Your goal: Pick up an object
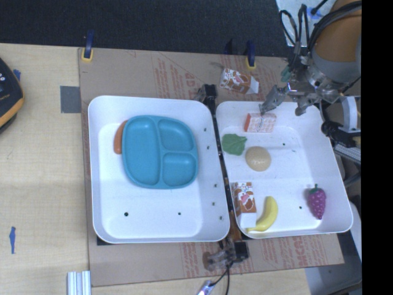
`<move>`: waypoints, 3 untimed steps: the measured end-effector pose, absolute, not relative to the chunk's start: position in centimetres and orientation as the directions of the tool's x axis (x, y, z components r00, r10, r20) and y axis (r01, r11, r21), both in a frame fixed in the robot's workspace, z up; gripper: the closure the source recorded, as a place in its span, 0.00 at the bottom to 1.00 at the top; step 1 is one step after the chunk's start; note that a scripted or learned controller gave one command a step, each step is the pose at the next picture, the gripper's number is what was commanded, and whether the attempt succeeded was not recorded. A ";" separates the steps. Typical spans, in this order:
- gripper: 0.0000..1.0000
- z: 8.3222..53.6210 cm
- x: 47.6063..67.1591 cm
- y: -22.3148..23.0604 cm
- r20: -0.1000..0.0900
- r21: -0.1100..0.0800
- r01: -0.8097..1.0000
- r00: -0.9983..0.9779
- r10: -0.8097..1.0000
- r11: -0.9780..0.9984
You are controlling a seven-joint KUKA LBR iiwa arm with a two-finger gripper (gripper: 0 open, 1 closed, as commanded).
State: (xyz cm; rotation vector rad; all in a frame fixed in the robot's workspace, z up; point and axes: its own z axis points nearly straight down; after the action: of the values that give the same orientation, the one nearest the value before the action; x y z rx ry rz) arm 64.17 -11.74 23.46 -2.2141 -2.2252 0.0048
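My gripper hangs over the far edge of the right bin, its two fingers spread open with nothing between them. Its left fingertip is just above an orange-and-white packet lying in the bin's far part. Nearer in the same bin lie a green leafy piece, a beige round bun, a snack packet, a banana and a purple grape bunch.
The left bin holds a blue divided plate with an orange piece tucked under its left side. Another snack packet lies on the cardboard behind the bins. Cables and the arm's body crowd the upper right.
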 end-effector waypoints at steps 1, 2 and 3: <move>0.00 15.0 61.8 -10.7 -0.002 -0.006 1.000 -0.006 1.000 0.006; 0.00 9.1 65.6 -13.4 -0.002 -0.004 1.000 -0.005 1.000 0.005; 0.00 9.2 65.6 -14.6 -0.001 -0.001 1.000 -0.003 1.000 0.003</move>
State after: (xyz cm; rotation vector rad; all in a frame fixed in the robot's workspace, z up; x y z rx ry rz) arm 65.64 -14.58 9.24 -2.2177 -2.2250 0.0027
